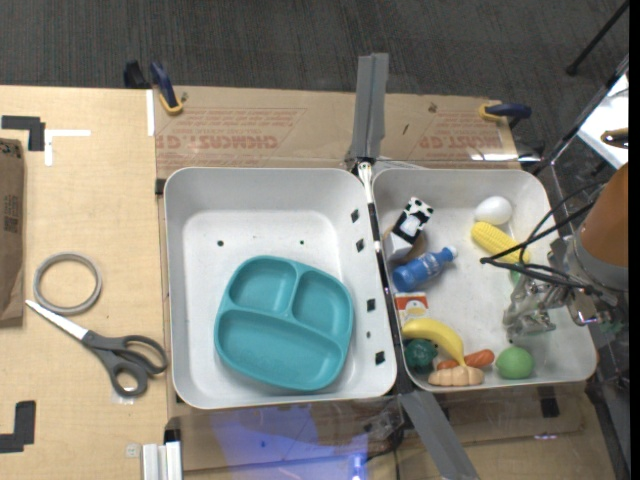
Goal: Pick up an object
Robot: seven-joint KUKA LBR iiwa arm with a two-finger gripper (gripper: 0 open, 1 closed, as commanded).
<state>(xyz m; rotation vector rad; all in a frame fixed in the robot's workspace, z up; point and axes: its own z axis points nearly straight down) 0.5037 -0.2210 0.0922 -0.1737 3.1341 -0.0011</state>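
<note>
Camera view: the hand [528, 308] hangs low in the right bin [560, 373], just beyond the green ball [515, 362] and right of the banana [436, 334]. Whether it is wide or narrow I cannot tell. Reaching seems under way; next calls for settling over one item and closing.

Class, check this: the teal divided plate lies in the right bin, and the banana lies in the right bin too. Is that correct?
One part is wrong. The camera view shows the teal divided plate in the left bin, not the right bin. The banana does lie in the right bin.
</note>
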